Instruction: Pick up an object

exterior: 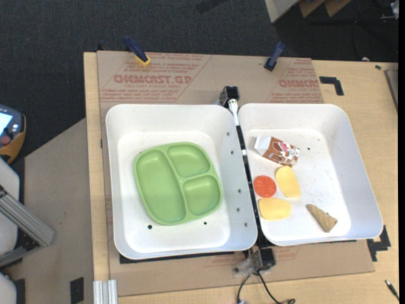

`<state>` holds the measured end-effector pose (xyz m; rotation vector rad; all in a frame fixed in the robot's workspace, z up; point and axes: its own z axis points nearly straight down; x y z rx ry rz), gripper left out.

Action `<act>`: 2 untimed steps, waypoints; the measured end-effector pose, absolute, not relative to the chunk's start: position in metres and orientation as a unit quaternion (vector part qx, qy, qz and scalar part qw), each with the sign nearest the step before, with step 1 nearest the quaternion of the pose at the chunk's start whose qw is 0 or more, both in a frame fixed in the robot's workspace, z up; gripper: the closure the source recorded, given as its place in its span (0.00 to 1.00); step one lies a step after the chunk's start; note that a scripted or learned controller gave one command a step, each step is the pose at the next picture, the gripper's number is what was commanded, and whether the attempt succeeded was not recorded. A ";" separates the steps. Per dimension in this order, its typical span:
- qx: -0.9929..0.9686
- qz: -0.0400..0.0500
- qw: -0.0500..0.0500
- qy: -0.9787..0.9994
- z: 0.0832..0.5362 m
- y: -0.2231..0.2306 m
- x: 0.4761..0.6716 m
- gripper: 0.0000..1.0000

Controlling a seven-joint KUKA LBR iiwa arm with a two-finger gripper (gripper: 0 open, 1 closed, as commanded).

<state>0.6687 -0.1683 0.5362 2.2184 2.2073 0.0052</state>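
A worktop (pixel 354 81) bears two white bins. Nearest in the right bin (pixel 354 138) lie a brown wedge (pixel 323 218) and yellow block (pixel 274 208); beyond, a red disc (pixel 264 185), yellow oval (pixel 287 182), then a packet (pixel 277 149). The left bin (pixel 126 132) holds a green tray (pixel 177 182).

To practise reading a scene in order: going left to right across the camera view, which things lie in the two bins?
Green divided plate → red-orange disc → brown-and-white packet → brown wedge-shaped piece. The two yellow pieces overlap the disc and packet in left-right position, so they are left out.
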 end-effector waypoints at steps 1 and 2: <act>0.709 0.000 0.003 0.705 0.535 -0.228 0.666 1.00; 0.709 -0.005 -0.009 0.705 0.355 -0.224 0.552 1.00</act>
